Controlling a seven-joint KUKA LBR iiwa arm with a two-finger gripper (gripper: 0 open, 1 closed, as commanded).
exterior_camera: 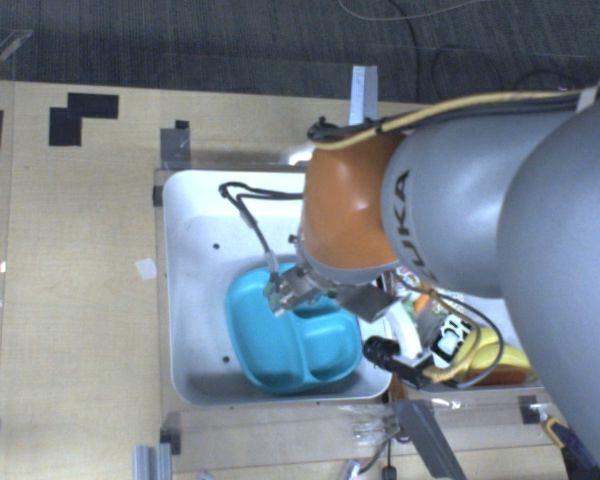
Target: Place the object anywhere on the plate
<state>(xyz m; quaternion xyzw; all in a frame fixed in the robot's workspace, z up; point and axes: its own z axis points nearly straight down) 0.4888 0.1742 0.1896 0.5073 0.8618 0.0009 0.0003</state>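
Observation:
A blue plate with divided sections (285, 343) lies in the left white bin (195, 268), toward its front right. My gripper (283, 290) hangs over the plate's back edge, under the arm's orange band (345, 208), and the wrist hides most of it. In the right bin, below the arm, a yellow object (485, 353) and some white and green pieces (412, 313) peek out.
The grey arm (510, 198) covers nearly all of the right bin. A black cable (242, 203) loops from the wrist over the back of the left bin. Metal brackets (175, 143) stand at the bin corners.

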